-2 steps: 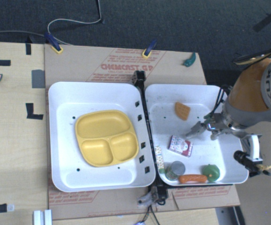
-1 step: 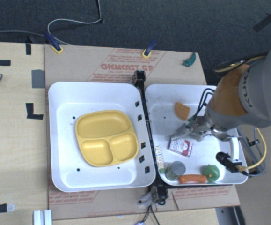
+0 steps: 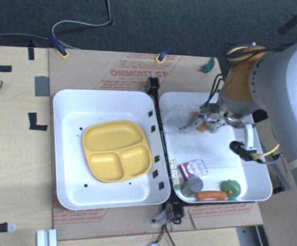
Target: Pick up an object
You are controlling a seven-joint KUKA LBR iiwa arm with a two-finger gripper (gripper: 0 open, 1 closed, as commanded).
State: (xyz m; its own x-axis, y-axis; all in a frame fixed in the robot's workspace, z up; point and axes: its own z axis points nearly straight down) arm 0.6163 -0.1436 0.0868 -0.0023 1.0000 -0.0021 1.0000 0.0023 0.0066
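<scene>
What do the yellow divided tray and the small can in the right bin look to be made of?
The yellow divided tray looks like moulded plastic with a smooth, slightly glossy finish: even colour, rounded compartment edges, soft highlights. The small can seems to be metal: its grey top has a dull sheen, though it is too small to be sure. Both bins look like white plastic.

Divided tray (image 3: pixel 117 151) in left bin (image 3: pixel 66 137)
</scene>
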